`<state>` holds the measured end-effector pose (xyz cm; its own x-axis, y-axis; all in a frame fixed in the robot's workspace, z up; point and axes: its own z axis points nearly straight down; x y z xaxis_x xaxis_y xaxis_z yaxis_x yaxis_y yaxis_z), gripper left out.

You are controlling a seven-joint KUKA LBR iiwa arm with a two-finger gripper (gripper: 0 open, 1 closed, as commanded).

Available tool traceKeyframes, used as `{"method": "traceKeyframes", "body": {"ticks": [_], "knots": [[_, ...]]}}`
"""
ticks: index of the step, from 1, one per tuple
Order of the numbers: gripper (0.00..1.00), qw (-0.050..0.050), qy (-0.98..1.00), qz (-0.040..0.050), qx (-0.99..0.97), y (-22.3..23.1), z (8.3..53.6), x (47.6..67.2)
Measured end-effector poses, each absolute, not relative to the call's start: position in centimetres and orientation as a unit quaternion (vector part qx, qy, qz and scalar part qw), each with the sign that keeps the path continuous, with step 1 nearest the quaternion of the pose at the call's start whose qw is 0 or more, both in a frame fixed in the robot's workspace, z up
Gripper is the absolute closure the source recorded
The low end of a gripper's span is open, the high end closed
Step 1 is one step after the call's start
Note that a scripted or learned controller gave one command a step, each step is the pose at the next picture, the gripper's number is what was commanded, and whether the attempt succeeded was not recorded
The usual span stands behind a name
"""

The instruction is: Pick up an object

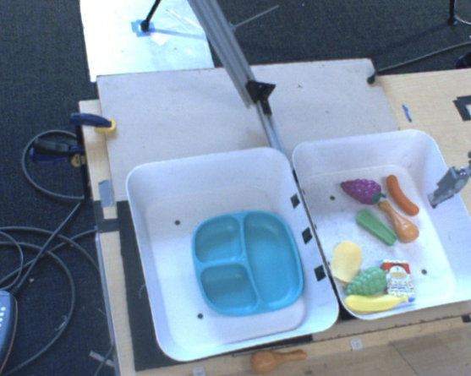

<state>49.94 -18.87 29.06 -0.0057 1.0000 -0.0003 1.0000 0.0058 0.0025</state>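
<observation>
The bench [209, 109] carries two white bins [156, 201] side by side, and an orange toy [276, 359] lies at its front edge.

- Two bins sit side by side on the bench [175, 114]: the left bin [152, 236] and the right bin [450, 199], their inner rims touching.
- A divided plate [246, 262] lies in the left bin, toward its near right part.
- In the right bin, a grape bunch [361, 190] lies toward the far side, with a sausage [401, 194] just to its right.
- Nearer than these lie a pod-like piece [375, 226] and a drumstick [400, 222], side by side, perhaps touching.
- Along the near wall lie a chip-like slice [346, 260], a knobbly lump [367, 282], a small carton [397, 277] and a banana [374, 302], clustered together.
- Another drumstick-like item [278, 358] lies on the bench, nearer than the left bin.
- The gripper [461, 183] is above the right bin's right rim.
</observation>
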Motion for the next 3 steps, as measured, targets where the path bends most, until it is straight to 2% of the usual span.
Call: {"method": "traceKeyframes", "body": {"ticks": [1, 2, 3], "knots": [[0.0, 0.001, 0.708, 0.0008, 0.706, -18.9, 29.1, 50.0], [0.0, -0.002, 0.707, -0.0008, 0.707, -18.4, 23.0, 50.3], [0.0, -0.002, 0.707, -0.0009, 0.707, -19.2, 17.9, 49.6]]}}
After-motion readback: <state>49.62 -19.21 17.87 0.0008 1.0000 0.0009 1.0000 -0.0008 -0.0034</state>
